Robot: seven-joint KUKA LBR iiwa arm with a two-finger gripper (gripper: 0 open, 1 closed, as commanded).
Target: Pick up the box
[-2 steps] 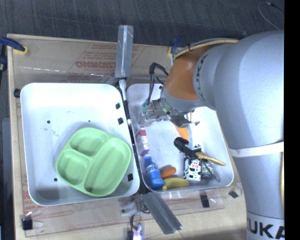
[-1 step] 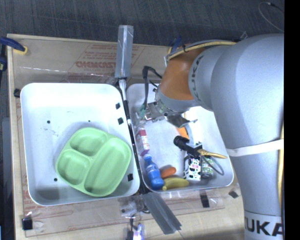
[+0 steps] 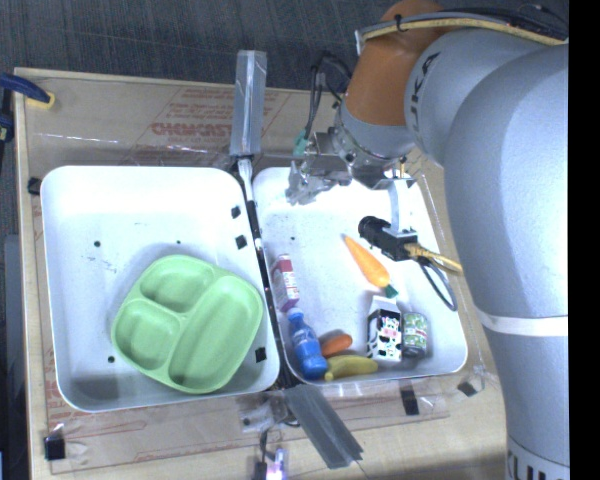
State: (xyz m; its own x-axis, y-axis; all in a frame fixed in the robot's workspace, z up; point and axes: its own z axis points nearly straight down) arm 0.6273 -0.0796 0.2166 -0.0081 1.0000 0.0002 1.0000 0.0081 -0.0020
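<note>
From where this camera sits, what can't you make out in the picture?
In the camera view:
- The box: its print is too small to read.
- The right bin: its back right corner is covered by the arm.
- The orange item and the yellow-green item beside the blue bottle: too small to identify.
- The left bin: floor under the green plate is hidden by it.

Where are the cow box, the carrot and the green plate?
cow box (image 3: 385, 334), camera view, front face.
carrot (image 3: 366, 260), camera view, orange middle.
green plate (image 3: 218, 328), camera view, biggest compartment's floor.
</note>
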